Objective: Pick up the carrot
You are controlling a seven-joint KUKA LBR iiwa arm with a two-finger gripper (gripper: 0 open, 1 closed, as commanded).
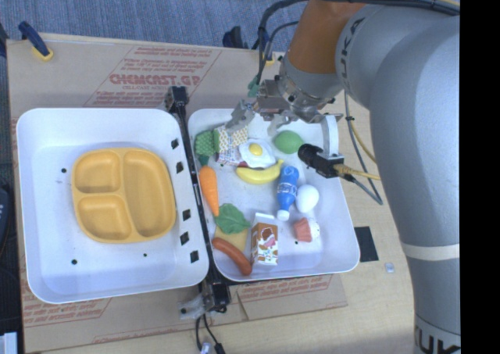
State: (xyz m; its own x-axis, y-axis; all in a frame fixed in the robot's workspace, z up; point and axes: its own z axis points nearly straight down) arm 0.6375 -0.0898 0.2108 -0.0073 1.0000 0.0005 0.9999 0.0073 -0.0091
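Carrot [208, 190]: we see it lying by the right bin's [337, 244] left wall.
Gripper [241, 116]: we cannot tell its state.

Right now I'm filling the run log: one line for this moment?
task: pick up carrot | carrot: lying at right bin's left edge, untouched | gripper: above bin's top-left, apart from carrot | status: not grasped

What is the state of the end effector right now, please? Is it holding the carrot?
End effector: over the far end of the right bin; open or closed cannot be told. It is not holding the carrot, which lies by the bin's left wall.
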